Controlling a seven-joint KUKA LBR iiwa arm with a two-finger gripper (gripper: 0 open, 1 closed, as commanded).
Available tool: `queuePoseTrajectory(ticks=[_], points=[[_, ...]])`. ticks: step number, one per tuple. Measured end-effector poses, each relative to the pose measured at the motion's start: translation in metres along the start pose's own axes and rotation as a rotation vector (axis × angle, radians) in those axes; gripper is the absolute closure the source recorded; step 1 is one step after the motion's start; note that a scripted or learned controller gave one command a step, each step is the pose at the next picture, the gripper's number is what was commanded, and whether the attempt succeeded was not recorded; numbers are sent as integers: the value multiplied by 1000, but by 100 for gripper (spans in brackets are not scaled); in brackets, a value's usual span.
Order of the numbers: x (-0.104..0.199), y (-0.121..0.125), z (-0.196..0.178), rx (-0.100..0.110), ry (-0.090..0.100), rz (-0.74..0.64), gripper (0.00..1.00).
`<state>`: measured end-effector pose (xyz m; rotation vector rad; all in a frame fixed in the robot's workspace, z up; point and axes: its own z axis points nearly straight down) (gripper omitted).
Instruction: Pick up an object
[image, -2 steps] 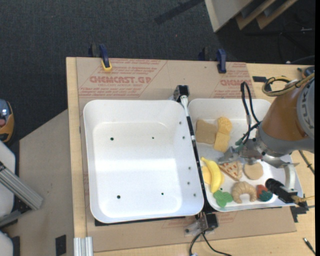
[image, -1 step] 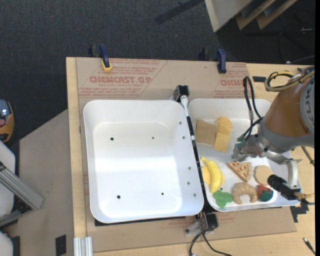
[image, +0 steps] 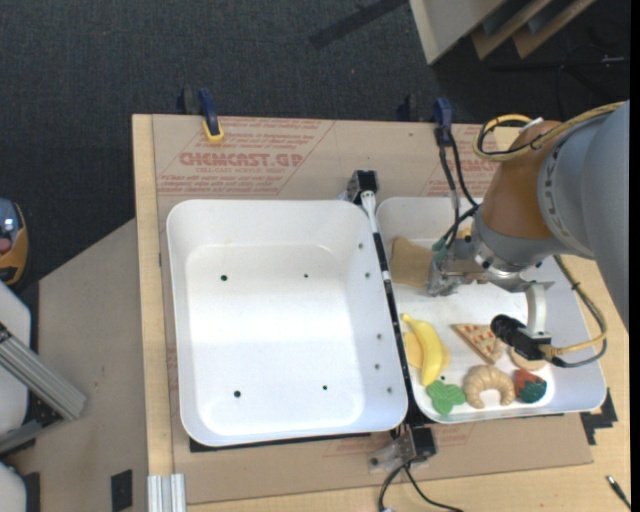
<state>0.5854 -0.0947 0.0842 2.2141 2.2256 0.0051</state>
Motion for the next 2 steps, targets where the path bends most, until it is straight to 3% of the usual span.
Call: queuePoseTrajectory(ticks=[1,2], points=[[59,61,-174,-19,0,-4,100],[135,85,-309,-17,2,-5,100]])
